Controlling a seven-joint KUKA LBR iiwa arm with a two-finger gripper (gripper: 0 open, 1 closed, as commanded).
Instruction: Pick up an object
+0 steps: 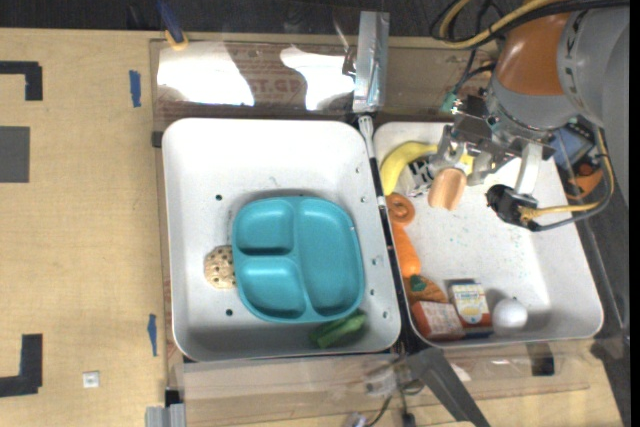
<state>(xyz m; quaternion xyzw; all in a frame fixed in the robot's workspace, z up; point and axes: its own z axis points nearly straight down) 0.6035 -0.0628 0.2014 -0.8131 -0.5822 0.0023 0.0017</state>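
The hand [462, 158] hangs over the far end of the right bin [570, 300], and a peach-coloured sausage [447, 188] sits right at its tips, long axis running roughly toward the bin's near side with a slight tilt. Whether the hand is open or clamped on it I cannot tell (the wrist hides the tips). A banana [403, 162] lies just left of the hand, a carrot [405, 250] nearer the camera. The sausage looks the nearest pick, directly below.

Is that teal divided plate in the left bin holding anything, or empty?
Empty. All three compartments of the teal divided plate show bare; the cookie and green vegetable lie beside it on the left bin floor.
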